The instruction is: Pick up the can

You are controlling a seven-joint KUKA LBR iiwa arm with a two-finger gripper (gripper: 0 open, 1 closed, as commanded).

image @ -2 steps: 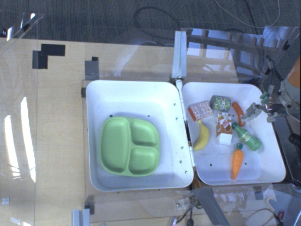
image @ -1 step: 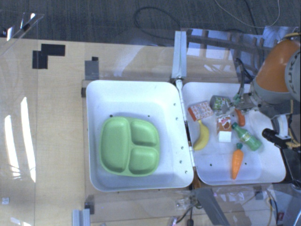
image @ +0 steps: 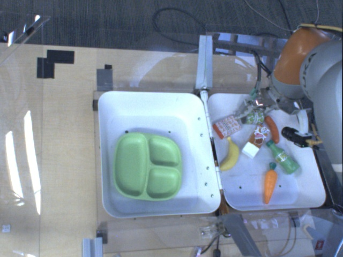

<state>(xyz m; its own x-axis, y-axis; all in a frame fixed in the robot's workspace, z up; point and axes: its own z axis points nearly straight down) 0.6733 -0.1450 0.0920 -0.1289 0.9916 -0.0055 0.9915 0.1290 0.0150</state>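
**Item: can** (image: 260, 136) — small, red-labelled, in the right bin (image: 311, 199), towards its middle and far half. It appears to lie on its side or tilted, though its exact pose is hard to make out.

**Neighbours:**
- white block (image: 250, 150), touching or just beside the can on the near-left
- red sausage (image: 273, 129), just beside it on the right
- red-and-white packet (image: 228, 126), to the left
- banana (image: 231, 156), near-left
- green bottle (image: 283, 160), near-right
- carrot (image: 269, 183), nearer still, well apart from the can

**Left bin** (image: 107, 143): holds a green divided plate (image: 149, 166).

**Gripper** (image: 255, 107): sits over the far part of the right bin, just beyond the can, among glinting clutter. Whether it is apart or together cannot be told from this view, and nothing is seen held in it.

**Handling, as judged:**
- Likely a rigid, light toy-sized can with smooth, curved and somewhat slippery walls.
- It probably will not crush, but it may roll or squirt out if pinched off-centre.
- The best hold is across the middle of the body, square to its long axis.
- The crowding on both sides leaves little room, so the block or sausage may get nudged or caught along with it.
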